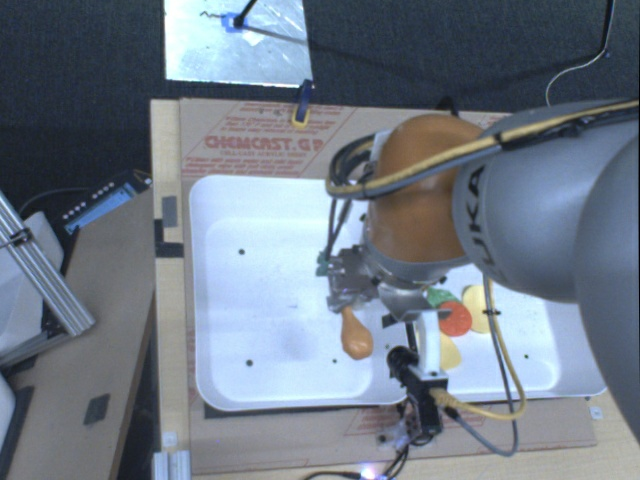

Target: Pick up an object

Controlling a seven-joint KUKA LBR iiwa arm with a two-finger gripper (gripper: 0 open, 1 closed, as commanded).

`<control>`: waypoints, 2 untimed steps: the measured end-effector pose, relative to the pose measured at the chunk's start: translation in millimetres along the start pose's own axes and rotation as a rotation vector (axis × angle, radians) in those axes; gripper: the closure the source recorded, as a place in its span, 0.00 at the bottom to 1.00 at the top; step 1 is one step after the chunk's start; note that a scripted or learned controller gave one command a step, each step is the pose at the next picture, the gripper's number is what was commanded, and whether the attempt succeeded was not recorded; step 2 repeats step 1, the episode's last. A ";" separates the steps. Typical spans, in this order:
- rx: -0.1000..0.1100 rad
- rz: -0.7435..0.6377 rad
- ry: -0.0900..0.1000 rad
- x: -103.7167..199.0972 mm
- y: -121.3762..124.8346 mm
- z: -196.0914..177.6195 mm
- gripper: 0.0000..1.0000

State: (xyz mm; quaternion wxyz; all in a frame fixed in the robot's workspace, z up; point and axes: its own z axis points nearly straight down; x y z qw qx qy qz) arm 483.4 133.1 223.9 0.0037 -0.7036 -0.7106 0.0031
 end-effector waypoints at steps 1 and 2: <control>-0.014 0.001 0.002 50.6 3.3 -43.9 1.00; -0.014 0.001 0.002 50.6 3.3 -43.9 1.00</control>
